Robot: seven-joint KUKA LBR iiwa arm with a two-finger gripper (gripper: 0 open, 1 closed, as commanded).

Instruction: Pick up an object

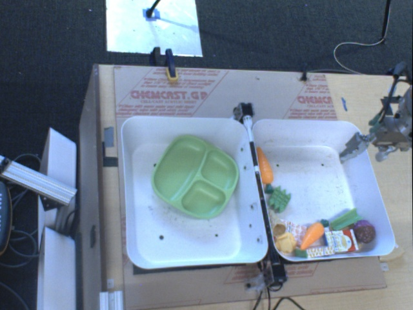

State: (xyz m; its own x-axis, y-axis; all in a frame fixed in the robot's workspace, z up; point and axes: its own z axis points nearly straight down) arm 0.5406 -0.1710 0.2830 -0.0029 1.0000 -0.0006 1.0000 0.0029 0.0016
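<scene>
**Desk:** What does the overhead view give us?

**Photographer:** Two shallow white plastic bins sit side by side on a cardboard-covered counter (193,95). The left white bin (145,237) carries a pale green divided plastic plate (195,176), lying slightly askew near its centre. The right white bin (361,173) holds the toy food.

**Desk:** And the candidates for picking?

**Photographer:** A long orange plastic carrot (264,165) lies against the divider on the bin's left side, with a dark green leafy toy (279,199) just beside it, nearer the camera. The rest crowd the near edge: a smaller orange carrot with a green top (312,234), a green stick-shaped piece (344,219), a dark purple round toy (364,231), and a yellowish piece (284,240) at the near-left corner. They appear bunched there, likely having slid into the low side.

**Desk:** The robot?

**Photographer:** The grey metal hand (353,147) reaches in from the right, poised over the far-right corner of the right bin, well apart from every toy. Nothing sits between its tips. Whether they are spread or pressed together, I cannot tell at this angle.

**Desk:** So no pick yet?

**Photographer:** My judgement: it is placed to descend, but over bare bin floor.
</scene>
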